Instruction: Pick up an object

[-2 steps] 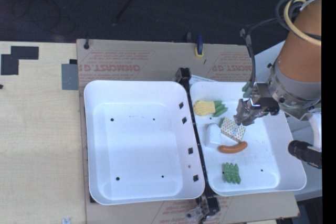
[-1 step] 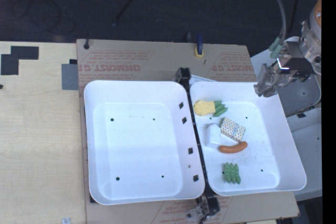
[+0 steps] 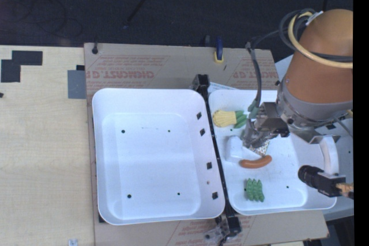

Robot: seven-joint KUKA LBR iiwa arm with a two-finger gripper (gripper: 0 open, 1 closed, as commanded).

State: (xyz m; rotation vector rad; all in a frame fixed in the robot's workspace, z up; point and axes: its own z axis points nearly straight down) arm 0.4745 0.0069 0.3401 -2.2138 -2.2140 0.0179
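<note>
Gripper (image 3: 253, 141) low in right bin (image 3: 300, 196), grip state cannot be told, beside corn cob (image 3: 223, 118), sausage (image 3: 255, 162), green toy (image 3: 253, 189), cardboard (image 3: 144, 69) print mirrored, unreadable

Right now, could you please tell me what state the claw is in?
Claw: low in the right bin, above the sausage and beside the corn; cannot be told whether open or shut.
</note>
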